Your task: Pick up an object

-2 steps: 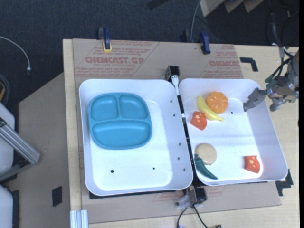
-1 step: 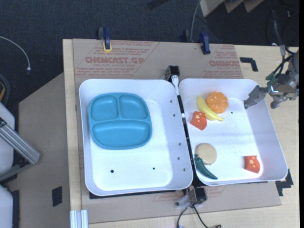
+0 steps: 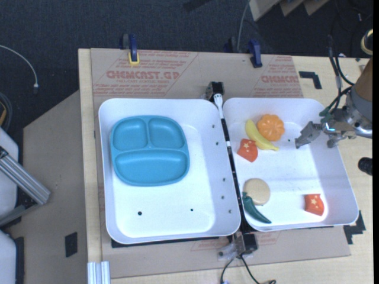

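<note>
Camera view: gripper (image 3: 318,132), fingers spread and holding nothing, hangs at the right bin's (image 3: 349,185) upper right; the orange (image 3: 271,126) lies just left of it.

Lab: clamped bench (image 3: 177,70), loose cables (image 3: 23,64).

Divided plate (image 3: 150,151) in left bin (image 3: 118,218); toy foods (image 3: 260,136) in right bin (image 3: 337,176).

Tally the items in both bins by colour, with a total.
Blue: 1, the moulded plastic divided plate
Orange: 1, the round toy orange
Yellow: 1, the banana
Red: 2, toy pieces
Beige: 1, the round bun
Green: 1, the pepper
Total: 7
</note>
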`<state>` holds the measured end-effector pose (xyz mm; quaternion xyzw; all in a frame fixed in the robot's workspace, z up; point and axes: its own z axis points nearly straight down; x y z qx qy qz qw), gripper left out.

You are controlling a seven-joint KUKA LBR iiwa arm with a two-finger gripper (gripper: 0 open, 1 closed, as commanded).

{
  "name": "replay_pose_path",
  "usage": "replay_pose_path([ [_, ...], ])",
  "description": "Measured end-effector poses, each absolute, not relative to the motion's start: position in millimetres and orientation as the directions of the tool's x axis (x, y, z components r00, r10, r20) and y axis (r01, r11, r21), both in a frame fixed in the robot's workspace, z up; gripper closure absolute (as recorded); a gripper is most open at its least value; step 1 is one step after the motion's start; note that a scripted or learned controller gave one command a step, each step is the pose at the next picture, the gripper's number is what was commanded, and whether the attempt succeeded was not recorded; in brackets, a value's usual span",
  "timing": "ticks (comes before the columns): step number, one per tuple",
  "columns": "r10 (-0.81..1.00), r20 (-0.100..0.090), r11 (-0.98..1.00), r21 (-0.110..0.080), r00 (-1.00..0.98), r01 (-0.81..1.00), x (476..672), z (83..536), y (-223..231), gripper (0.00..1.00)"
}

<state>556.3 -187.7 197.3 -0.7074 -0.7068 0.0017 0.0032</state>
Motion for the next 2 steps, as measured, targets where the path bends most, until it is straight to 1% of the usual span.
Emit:
replay_pose_path([
  [1,1.0,0.002,0.001,-0.006,-0.001,1.0,559.8,152.7,-183.4,0.0],
  [2,1.0,0.003,0.0,-0.008,0.0,1.0,564.6,90.5,-182.7,0.0],
])
